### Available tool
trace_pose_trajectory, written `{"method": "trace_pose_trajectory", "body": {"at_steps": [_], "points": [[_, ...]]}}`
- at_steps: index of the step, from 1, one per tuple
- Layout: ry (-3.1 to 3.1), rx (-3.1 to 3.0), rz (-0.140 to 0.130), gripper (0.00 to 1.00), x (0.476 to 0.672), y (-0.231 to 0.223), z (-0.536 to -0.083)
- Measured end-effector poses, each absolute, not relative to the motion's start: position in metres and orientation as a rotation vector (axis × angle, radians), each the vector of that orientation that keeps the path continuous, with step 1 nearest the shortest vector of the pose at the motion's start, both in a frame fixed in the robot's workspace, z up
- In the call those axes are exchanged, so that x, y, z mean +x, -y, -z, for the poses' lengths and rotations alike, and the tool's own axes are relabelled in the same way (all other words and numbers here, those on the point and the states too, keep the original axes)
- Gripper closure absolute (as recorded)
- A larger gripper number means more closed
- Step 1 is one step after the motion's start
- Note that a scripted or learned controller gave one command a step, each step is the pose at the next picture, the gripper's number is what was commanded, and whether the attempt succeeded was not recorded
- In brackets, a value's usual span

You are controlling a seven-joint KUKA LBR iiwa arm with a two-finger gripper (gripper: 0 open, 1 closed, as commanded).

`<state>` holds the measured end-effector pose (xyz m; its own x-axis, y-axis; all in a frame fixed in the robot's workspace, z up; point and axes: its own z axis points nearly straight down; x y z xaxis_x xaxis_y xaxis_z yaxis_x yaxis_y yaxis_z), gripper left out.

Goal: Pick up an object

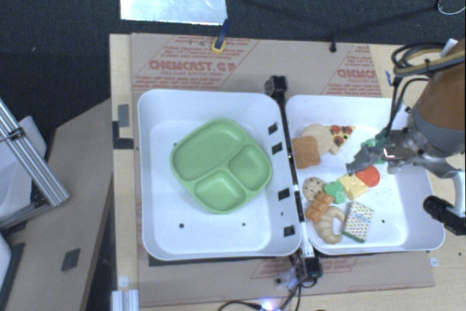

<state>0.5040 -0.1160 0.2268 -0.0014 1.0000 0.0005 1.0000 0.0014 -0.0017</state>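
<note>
End effector (362, 159) over right bin's (419, 229) toy food (336, 200), near centre divider (287, 156)

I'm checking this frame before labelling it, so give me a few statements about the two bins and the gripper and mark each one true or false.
1. The green divided plate lies in the left bin. True.
2. The toy foods are piled in the left bin. False: they lie in the right bin.
3. The gripper is above the right bin, near the red toy tomato. True.
4. The croissant sits on the green plate. False: it lies on the right bin's floor, beside the small patterned box.
5. The green plate holds a cookie. False: the cookie is in the right bin.
</note>
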Motion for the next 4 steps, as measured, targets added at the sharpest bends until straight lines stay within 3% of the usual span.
{"method": "trace_pose_trajectory", "body": {"at_steps": [2,3,4], "points": [[2.220,-2.218,-0.003,0.00,0.506,0.110,-0.114],[2.243,-2.235,0.025,0.00,0.515,0.110,-0.092],[2.247,-2.235,0.032,1.00,0.517,0.110,-0.104]]}}
